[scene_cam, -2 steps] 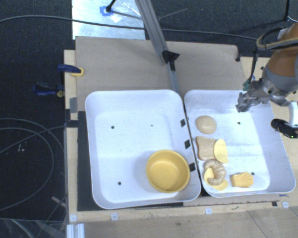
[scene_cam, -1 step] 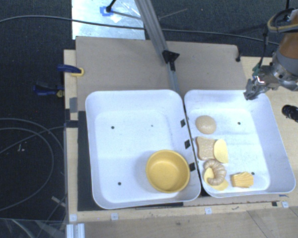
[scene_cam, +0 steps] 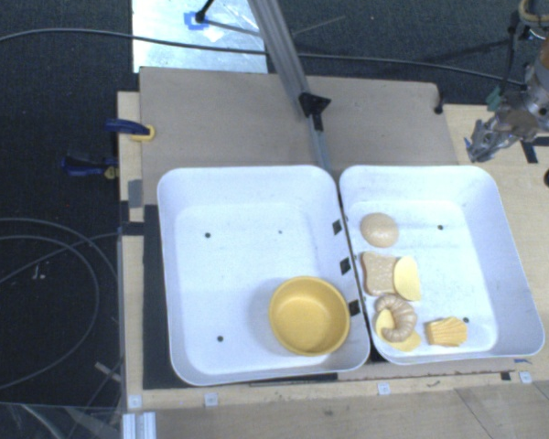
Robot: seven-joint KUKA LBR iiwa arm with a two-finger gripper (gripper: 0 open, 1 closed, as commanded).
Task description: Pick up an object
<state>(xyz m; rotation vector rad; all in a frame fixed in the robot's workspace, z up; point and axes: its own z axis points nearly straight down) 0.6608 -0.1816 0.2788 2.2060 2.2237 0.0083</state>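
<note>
The right bin [scene_cam: 494, 208] holds several food-like pieces: a round beige bun [scene_cam: 379, 230], a tan toast slice [scene_cam: 377, 271], a yellow chip [scene_cam: 407, 278], a curled croissant [scene_cam: 396, 316] and a ridged yellow piece [scene_cam: 446, 331]. A yellow bowl [scene_cam: 308, 315] sits in the left bin [scene_cam: 220, 227] near its front right corner. My gripper [scene_cam: 487, 143] hangs above the bench beyond the right bin's far right corner, away from every object, with nothing visible between its fingers.
A slanted metal pole [scene_cam: 279, 35] crosses the back of the bench and ends at a black clamp [scene_cam: 313, 104] above the seam between the bins. Blue and yellow clamps [scene_cam: 128, 131] sit on the bench's left edge. Cables lie on the floor at left.
</note>
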